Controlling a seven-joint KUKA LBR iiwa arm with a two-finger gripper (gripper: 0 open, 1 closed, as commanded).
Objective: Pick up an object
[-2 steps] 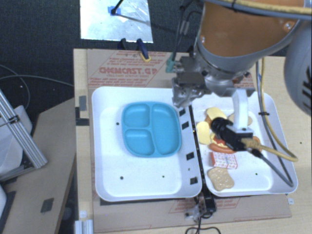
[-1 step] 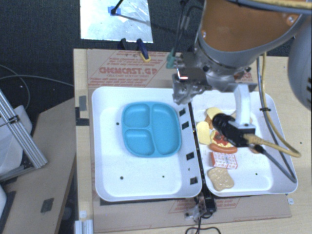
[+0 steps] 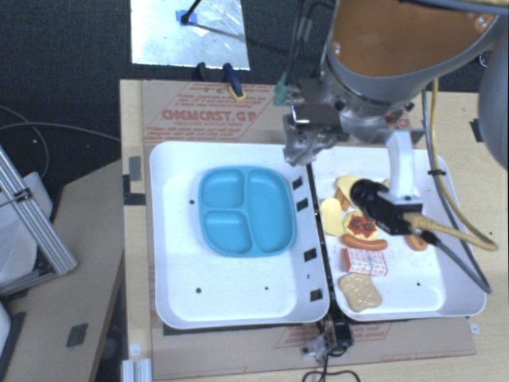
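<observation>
Several toy food pieces lie in the right bin [image 3: 421,293]: a yellow round piece [image 3: 330,211], a red-topped piece [image 3: 362,226], a sausage [image 3: 364,243], a red and white packet [image 3: 367,262] and a tan cracker [image 3: 359,291]. A small orange piece [image 3: 417,243] rests further right. My gripper [image 3: 301,151] hangs over the far end of the divider between the two bins, up and left of the food. Nothing shows in its grasp.
A blue three-part plate [image 3: 245,211] sits in the middle of the left bin [image 3: 179,293]. The arm's grey and orange body covers the far right corner of the right bin. A shiny sheet [image 3: 189,22] lies beyond the bench.
</observation>
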